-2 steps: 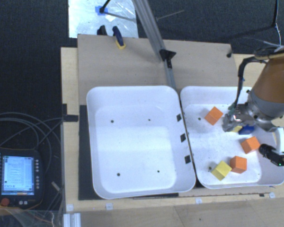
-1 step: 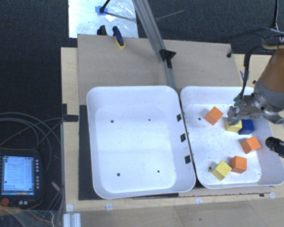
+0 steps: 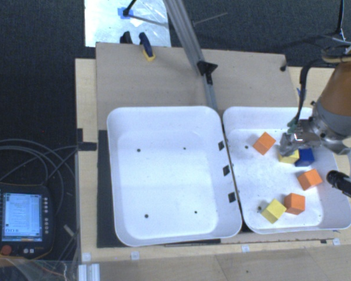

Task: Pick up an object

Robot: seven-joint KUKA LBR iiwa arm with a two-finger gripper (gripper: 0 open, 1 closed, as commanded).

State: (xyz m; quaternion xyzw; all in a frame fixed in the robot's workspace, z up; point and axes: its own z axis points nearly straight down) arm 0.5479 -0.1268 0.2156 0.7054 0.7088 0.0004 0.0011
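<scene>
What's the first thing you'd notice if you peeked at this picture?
Probably the bright blocks in the right bin: an orange cube, a blue cube, two more orange ones and a yellow cube near the front. Next, the big orange and grey arm reaching in from the right, its claw down among the blocks.

No readable text, label, brand, number or sign anywhere. Lit screen of the handheld control unit (image 3: pixel 19 218) at the lower left carrying lines of small print, too blurred to make out. Rows of buttons beside that screen, any markings on them too small to tell.
</scene>
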